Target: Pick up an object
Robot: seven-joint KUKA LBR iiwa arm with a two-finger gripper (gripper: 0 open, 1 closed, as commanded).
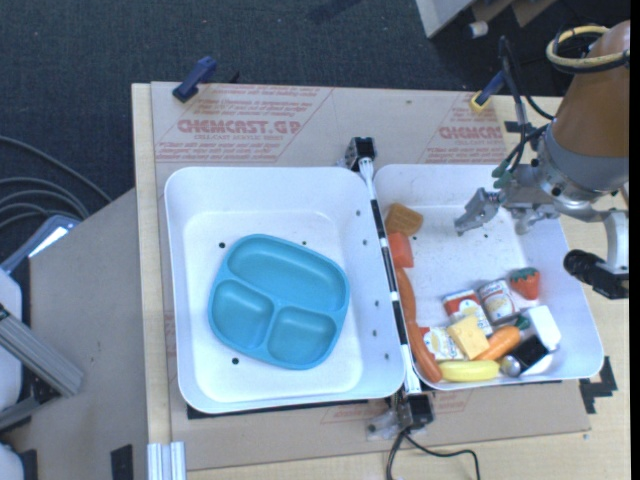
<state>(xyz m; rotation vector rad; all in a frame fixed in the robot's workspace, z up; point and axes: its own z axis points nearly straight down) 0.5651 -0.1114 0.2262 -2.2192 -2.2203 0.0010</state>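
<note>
Tabletop point(150, 268) carries two white bins side by side. Left bin point(190, 208) has just a blue divided plate point(278, 300), flat in the middle. Right bin point(440, 183) holds the pickable stuff: toy food pile point(490, 333) crowded into the near corner, likely slid there, plus a brown piece point(404, 218) by the divider. Hand point(487, 211) hovers over bare upper bin floor, apart from the pile, nothing between fingers; how far open, cannot tell.
</note>
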